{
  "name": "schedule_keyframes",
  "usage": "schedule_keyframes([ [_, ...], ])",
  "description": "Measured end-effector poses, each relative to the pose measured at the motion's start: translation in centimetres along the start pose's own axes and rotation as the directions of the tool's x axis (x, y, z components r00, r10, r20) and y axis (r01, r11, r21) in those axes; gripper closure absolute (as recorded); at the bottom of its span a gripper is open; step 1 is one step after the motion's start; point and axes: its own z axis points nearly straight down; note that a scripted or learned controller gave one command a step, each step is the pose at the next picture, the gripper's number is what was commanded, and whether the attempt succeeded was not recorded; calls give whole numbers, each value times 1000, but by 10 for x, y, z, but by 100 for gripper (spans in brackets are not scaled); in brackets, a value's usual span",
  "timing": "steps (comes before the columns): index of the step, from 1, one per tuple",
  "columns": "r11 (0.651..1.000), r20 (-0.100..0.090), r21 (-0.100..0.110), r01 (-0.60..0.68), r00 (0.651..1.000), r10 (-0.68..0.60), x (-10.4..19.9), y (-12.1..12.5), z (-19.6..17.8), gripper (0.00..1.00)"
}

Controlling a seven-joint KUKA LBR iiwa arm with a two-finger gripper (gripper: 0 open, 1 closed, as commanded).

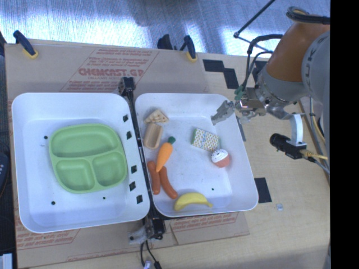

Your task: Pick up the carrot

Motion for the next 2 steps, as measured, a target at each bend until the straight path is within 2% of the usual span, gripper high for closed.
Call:
schedule_keyframes([
  [1, 994, 0, 2, -109, 994, 109, 55, -42, 31, 0],
  [2, 994, -1, 3, -112, 994, 112, 111, -43, 140, 0],
])
